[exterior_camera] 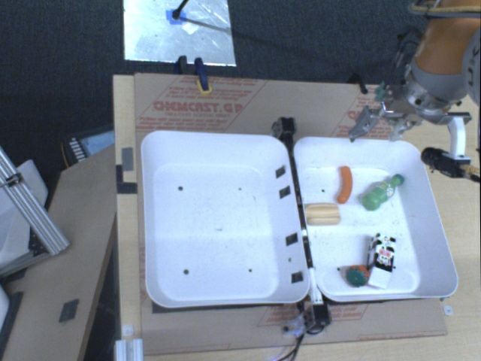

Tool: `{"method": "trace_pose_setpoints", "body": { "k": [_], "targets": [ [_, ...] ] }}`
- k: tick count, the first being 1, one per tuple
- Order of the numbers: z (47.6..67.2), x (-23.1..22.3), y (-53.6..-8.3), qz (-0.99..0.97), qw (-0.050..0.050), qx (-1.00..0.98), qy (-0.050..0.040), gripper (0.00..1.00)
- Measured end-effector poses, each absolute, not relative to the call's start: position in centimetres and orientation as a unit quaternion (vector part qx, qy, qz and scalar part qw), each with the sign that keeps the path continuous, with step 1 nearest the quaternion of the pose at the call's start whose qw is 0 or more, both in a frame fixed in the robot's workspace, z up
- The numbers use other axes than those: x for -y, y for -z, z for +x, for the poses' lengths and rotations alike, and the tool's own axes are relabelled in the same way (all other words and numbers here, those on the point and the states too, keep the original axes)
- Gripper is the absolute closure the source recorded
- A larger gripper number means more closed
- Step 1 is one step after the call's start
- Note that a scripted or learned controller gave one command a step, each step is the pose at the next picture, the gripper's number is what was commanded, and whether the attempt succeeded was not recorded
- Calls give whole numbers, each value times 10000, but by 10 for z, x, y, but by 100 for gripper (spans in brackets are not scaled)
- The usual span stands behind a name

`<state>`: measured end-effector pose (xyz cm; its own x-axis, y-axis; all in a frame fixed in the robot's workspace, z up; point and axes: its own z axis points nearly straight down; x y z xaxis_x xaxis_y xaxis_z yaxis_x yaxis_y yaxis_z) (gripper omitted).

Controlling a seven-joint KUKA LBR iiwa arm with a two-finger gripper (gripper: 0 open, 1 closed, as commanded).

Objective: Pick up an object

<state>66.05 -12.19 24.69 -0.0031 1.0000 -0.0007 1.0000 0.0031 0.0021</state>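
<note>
The right bin [421, 224] holds an orange sausage-shaped toy [344, 183], a green bottle [380, 192], a tan block [322, 214], a black-and-white cow figure [384, 253] and a small teal and orange toy [358, 276]. My gripper [382, 124] hangs above the far rim of the right bin, up and to the right of the orange toy. Its two fingers are spread apart with nothing between them.
The left bin [218, 216] lies beside the right one, joined by a black hinge strip [294, 201]. Both rest on a cardboard sheet [203, 104]. A shiny metal plate [179, 21] lies at the back, and aluminium framing [26, 201] stands at the left.
</note>
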Motion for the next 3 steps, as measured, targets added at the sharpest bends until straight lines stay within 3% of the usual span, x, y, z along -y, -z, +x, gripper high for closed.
{"method": "trace_pose_setpoints", "body": {
  "k": [1,2,3],
  "targets": [
    [602,136,-143,7077,-45,-7065,32,0],
    [634,151,-175,7055,33,-7087,-18,0],
    [586,124,-80,7068,-34,-7074,14,0]
  ]
}}
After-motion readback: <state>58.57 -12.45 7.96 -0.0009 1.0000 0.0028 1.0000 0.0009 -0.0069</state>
